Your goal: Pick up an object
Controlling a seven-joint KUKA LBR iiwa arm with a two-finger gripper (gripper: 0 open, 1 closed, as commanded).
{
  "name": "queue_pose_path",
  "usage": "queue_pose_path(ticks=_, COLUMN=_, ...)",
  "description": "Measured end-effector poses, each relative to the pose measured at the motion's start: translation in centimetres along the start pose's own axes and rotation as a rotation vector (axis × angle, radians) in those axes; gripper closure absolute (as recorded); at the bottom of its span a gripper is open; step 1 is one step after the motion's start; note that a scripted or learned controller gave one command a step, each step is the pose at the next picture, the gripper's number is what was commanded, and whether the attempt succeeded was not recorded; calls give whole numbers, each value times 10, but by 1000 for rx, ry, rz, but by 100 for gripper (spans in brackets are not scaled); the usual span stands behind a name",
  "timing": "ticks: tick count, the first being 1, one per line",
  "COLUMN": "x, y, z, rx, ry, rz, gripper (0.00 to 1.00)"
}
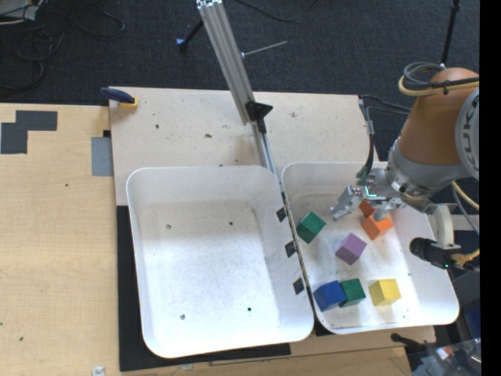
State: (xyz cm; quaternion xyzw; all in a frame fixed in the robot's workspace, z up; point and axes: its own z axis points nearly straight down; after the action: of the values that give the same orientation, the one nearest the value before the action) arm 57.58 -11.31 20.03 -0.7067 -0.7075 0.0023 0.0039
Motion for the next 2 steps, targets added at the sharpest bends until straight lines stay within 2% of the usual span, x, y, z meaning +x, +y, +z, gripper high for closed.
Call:
queue_pose_path(ticks=1, x=-1, y=1, z=-2, rx=-5, ry=-1, rz=3, gripper=0)
queue_pose_path(ticks=2, x=-4, y=9, z=48, rx=-1, ry=-1, rz=3, gripper=0)
